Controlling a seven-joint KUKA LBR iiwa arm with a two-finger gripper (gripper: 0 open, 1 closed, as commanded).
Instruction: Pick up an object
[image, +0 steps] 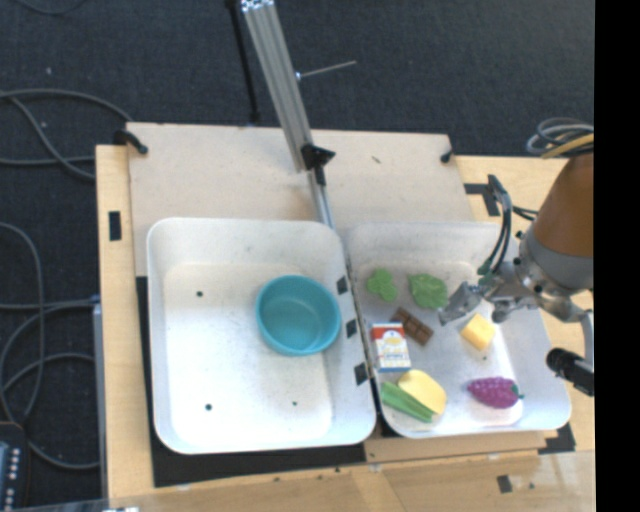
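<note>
— What's the arm doing over there at the right of the frame?

— It's reaching in over the right bin (450, 250), and the gripper (487, 300) is hanging just above a yellow block (479, 333). I'm guessing that's the piece it's going after, since it's the nearest thing beneath it.

— Is it gripping it?

— I'm not seeing the block in its grasp. Whether the gripper is released or clenched, I can't tell from here.

— How is the block looking?

— Small, pale yellow, squarish, like a toy wedge of cheese. It's lying flat on the bin floor in the right half, with purple grapes (493, 392) below it and a brown bar (412, 327) to its left, both apart from it.

— So there's room around it?

— I'm thinking so. The clutter is sitting further left: two green pieces (428, 290), a small box (391, 347), a yellow corn cob (420, 392). The left bin (200, 260) is holding just a blue bowl (297, 315), well apart.
</note>
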